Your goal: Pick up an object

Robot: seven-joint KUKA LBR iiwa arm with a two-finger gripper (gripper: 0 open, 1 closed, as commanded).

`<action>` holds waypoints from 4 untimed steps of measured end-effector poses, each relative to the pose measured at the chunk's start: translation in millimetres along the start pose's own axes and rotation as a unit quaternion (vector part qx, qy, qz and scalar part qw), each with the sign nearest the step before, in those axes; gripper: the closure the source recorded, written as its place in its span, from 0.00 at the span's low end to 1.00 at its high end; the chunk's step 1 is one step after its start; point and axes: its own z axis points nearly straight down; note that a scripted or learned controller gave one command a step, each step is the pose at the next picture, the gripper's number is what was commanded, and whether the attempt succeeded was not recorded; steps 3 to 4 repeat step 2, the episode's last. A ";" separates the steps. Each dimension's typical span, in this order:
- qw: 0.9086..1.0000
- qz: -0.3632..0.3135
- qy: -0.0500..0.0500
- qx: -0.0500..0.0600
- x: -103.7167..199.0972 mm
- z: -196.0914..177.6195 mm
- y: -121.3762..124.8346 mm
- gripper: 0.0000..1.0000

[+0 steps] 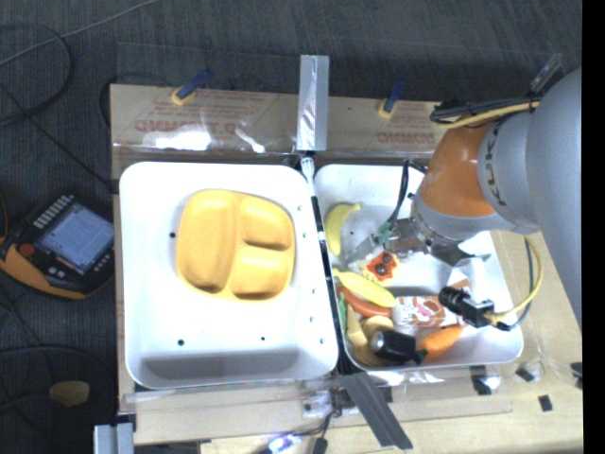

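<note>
My gripper (392,242) reaches down into the right bin (501,348), under the arm's orange band. Just below its tip lies a small red-orange object (381,267); whether they touch I cannot tell. A yellow-green banana (338,225) lies to the gripper's left, by the bin's left wall. In front of the gripper sit a yellow and orange wedge (362,293), a printed packet (421,311), a black object (395,346) and an orange carrot-like piece (444,340). The arm hides part of the bin's back.
The left bin (151,348) holds a yellow divided plate (234,243). A metal divider post (313,102) stands at the back between the bins. A handheld device (68,241) lies off the bench at the left. A black cable connector (465,305) hangs near the packet.
</note>
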 end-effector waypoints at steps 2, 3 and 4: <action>0.999 0.050 0.002 0.011 43.8 -89.9 58.9 1.00; 0.999 0.050 0.002 0.011 43.8 -89.9 58.9 1.00; 0.999 0.050 0.002 0.011 43.8 -89.9 58.9 1.00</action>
